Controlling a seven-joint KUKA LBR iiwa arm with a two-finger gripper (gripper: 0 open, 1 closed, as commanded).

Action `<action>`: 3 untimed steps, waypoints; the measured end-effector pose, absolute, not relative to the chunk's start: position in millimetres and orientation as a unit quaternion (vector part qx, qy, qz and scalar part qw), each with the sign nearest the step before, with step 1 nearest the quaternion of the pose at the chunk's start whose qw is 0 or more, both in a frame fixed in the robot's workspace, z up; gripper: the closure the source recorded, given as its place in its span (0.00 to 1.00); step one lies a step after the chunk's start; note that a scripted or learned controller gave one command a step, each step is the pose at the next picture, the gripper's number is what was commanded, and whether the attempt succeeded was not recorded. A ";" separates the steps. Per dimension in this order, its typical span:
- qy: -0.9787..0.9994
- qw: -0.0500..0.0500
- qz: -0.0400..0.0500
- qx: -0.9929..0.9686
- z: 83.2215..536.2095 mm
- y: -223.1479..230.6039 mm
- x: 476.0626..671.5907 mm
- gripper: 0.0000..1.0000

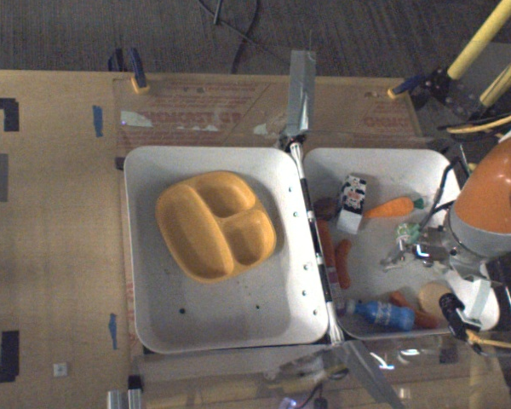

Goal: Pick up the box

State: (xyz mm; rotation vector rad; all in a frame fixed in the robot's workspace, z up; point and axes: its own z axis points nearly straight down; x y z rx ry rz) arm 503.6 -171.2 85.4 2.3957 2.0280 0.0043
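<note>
Across the bench: two white bins (145, 228) side by side. Left bin: a yellow divided plate (215, 224). Right bin: a carrot (390, 208), a blue bottle (385, 315), and near the divider the small black-and-white box (351, 203), resting untouched. Gripper (402, 252) hovering right of it, holding nothing; open or closed, cannot tell. Reach, grasp and lift all left, by the look of it.

I count: two bins (145, 254), one yellow divided plate (215, 225), one box (351, 203), one carrot (390, 208), one blue bottle (385, 315).
</note>
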 end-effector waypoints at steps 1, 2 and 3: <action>0.646 -0.001 0.001 0.764 91.4 -170.9 503.8 1.00; 0.646 -0.001 0.001 0.764 91.2 -170.8 503.6 0.00; 0.671 0.002 0.001 0.741 85.2 -124.0 481.2 0.00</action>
